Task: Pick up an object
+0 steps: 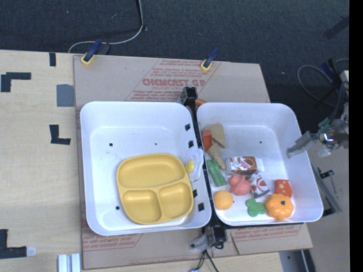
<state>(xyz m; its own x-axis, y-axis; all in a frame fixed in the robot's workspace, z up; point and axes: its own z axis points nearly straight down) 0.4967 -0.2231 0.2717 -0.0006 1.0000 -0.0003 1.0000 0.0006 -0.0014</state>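
The right bin holds several toy food items, bunched along its left wall and front. An orange pumpkin-like piece lies at the front right, with a green piece beside it. An orange ball lies further left along the front. A small red block, a pink piece and a red-and-white packet sit mid-bin. A long green piece and a tan piece lie by the divider. The left bin holds a yellow divided plate.
Both bins rest on a cardboard sheet held by clamps at the back. Grey metal hardware sits just outside the right bin's right wall. A cable runs across the dark floor behind.
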